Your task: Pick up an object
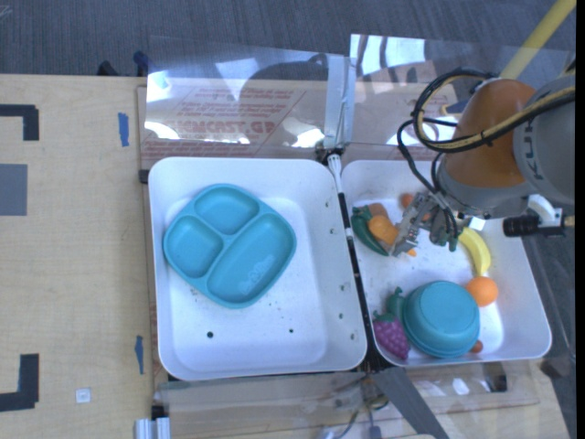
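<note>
Right bin (521,273): green-and-orange toy vegetable (375,228) is lying near the left wall, long axis slanting down-right, just left of the gripper (428,228), whose spread fingers are hovering beside it, nothing between them.

Right bin (535,323), contents: green-and-orange toy vegetable (375,228), lying by the left wall; yellow banana (476,251), curved, toward the right side; orange ball (482,290), just below the banana, beside the bowl; blue bowl (442,317), at the front; purple grape bunch (391,334), green-stemmed, touching the bowl's left side.
</note>
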Tool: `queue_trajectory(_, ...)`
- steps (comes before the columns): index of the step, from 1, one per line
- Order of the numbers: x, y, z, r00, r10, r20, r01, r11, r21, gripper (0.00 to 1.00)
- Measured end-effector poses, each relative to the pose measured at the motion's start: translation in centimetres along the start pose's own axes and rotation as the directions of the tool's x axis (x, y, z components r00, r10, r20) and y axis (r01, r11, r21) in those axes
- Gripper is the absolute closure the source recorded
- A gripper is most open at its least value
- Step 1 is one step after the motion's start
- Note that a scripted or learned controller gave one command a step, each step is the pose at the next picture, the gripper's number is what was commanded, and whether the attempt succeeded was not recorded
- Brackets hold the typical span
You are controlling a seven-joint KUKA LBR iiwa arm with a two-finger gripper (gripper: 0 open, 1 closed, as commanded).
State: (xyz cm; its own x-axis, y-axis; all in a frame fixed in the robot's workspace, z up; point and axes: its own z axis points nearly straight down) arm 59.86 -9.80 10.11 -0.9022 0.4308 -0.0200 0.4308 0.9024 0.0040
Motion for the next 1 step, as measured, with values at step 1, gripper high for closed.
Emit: queue_trajectory(1, 3.0, 7.66, -13.31, 0.999, 0.044, -0.009, -0.044, 0.999, -0.003, 1.0)
